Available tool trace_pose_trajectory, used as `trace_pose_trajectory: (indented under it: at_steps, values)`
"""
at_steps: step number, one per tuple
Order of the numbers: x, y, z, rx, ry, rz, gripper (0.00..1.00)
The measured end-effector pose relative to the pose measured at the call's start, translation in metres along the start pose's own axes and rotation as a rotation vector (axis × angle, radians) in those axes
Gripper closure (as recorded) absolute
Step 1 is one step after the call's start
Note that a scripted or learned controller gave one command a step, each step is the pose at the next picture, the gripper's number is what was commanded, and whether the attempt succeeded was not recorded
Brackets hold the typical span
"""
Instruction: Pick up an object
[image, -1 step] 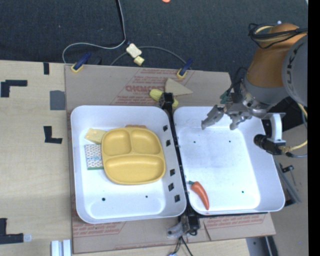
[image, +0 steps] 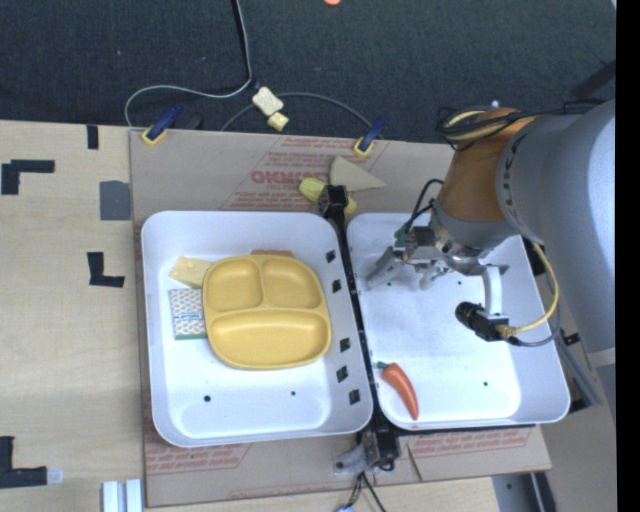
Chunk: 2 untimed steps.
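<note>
Carrot (image: 401, 388) lies untouched at the near left of the right bin (image: 520, 395) as the gripper (image: 398, 268), fingers spread and empty, hangs over its far left corner, apparently approaching, with a near-side descent needed.

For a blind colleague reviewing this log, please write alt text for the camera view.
A grey robot arm reaches from the right, its hand low over the right bin, which holds an orange carrot. The left bin holds a yellow divided plate.
</note>
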<state>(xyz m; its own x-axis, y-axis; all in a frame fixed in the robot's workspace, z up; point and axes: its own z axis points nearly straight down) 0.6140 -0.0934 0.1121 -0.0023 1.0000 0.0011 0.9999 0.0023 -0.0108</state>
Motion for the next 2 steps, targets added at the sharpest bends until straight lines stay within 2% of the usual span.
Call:
trace_pose_trajectory:
  at_steps: [1, 2]
  values:
    - [-0.007, 0.056, 0.028, -0.009, -0.004, -0.003, 0.00]
    - [-0.099, 0.055, 0.024, -0.017, -0.003, 0.006, 0.00]
